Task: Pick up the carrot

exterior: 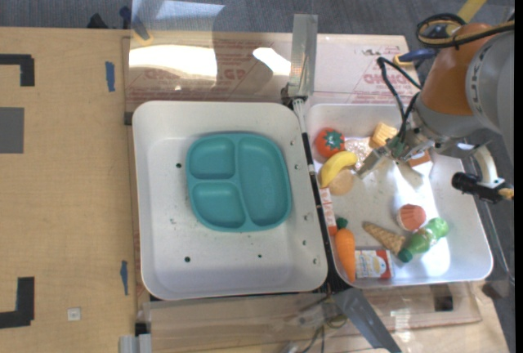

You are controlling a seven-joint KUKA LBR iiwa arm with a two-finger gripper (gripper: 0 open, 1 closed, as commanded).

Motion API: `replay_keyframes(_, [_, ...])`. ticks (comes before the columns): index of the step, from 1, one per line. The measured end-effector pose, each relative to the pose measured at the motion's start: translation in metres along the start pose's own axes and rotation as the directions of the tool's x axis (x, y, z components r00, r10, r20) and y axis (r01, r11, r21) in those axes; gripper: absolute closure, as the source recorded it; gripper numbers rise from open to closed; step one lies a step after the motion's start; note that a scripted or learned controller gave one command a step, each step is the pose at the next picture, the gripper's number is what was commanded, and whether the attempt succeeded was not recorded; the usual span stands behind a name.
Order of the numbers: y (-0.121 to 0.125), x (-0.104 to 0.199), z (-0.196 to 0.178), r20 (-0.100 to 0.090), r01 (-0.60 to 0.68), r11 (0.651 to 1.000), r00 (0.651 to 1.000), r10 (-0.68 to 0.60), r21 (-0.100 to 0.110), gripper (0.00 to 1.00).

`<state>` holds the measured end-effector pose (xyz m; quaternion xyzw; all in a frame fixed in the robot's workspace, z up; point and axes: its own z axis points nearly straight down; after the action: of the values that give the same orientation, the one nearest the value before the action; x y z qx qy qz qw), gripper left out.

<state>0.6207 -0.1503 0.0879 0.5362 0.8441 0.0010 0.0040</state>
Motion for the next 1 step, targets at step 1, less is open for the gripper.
replay_keyframes(1, [0.0437,-0.0035,0.0011,-0.006,-0.206,0.978,0.979,0.206,0.029,0.0])
